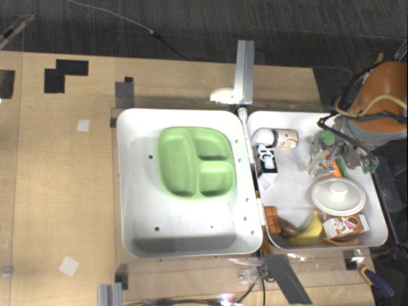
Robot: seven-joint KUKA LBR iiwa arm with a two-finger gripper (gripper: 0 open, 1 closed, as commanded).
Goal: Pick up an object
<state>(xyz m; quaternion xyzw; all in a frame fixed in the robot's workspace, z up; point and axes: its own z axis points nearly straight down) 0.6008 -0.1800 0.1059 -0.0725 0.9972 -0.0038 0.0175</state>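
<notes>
Objects [319, 199] with unreadable labels, right bin [290, 171].

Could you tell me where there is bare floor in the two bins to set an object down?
Left bin: bare floor all round the green divided tray, widest along the near wall. Right bin: one patch between the black-and-white packet and the white lidded bowl; crowded near the banana and the gripper.

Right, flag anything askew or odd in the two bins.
Nothing looks spilled or broken. The green tray lies flat in the left bin. The right bin is crowded: a can lies on its side, and the banana is wedged among other items near the front edge.
</notes>
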